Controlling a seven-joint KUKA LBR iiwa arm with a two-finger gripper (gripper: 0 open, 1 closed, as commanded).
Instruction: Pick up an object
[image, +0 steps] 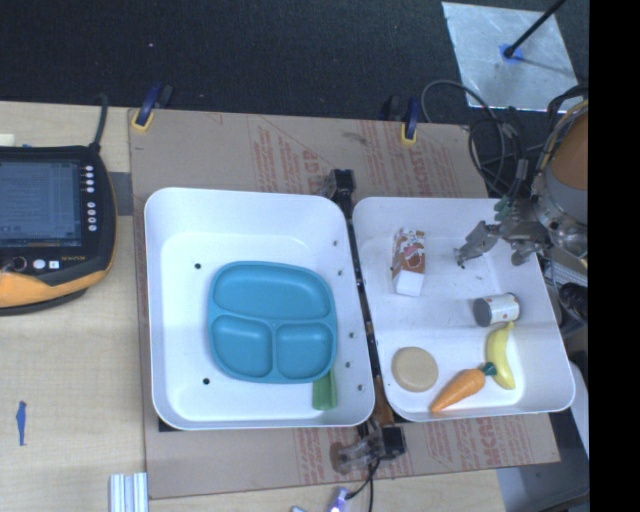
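On the cardboard-covered bench (250, 140), the gripper (497, 243) hangs over the right bin (560, 390) with fingers spread and empty, above the grey cylinder (496, 309), banana (501, 358), carrot (461, 389) and carton (408, 260).

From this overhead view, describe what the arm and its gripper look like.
The grey arm enters from the view's right, with an orange band above the wrist. Black cables loop beside it. Its metal two-finger gripper is grey and angular, over the right white bin.
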